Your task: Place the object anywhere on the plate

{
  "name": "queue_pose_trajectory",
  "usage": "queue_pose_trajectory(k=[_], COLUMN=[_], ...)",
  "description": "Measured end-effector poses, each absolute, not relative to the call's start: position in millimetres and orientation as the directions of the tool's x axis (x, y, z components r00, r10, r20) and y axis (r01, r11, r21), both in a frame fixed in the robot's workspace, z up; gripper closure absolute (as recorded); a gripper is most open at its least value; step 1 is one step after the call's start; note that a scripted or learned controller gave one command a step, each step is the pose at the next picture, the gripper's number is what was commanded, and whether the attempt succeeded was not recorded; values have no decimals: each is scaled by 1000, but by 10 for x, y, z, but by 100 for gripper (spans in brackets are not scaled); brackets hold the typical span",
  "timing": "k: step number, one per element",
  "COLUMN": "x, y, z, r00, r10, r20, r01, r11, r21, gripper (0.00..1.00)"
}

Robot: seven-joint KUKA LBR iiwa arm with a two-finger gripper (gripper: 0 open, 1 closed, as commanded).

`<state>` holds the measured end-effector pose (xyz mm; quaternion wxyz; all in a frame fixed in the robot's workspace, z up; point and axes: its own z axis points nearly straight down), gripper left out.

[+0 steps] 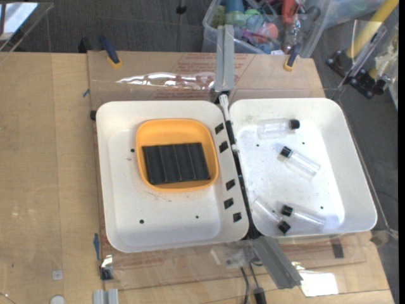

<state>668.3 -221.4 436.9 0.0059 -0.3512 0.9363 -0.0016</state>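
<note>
In the lower right of the frame, clear vials (304, 217) are seen lying in the right bin (354, 170), others farther up. At centre left, a dark ribbed block (176, 163) is already resting on the orange plate (177, 130), so placement is judged done.

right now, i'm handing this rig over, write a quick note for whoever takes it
Gripper: the arm is not reaching over either bin.
Plate: the orange plate sits in the left bin, with a dark ribbed block already lying on it.
Objects: four clear vials with black caps lie loose in the right bin: one near the top, one mid-bin, two near the bottom edge.
Done: no vial is on the plate.
Left: pick a vial and set it on the plate.
</note>
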Motion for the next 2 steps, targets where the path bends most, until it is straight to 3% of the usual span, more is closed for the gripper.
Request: queue_pose_trajectory(k=[1,2], x=[6683,6681], y=[-2214,-2212], z=[4363,4360], r00=[-441,-93], r10=[-898,-996], r20=[-7,-5], r01=[-898,-996], r11=[441,93], r21=[-8,-9], gripper=[100,100])
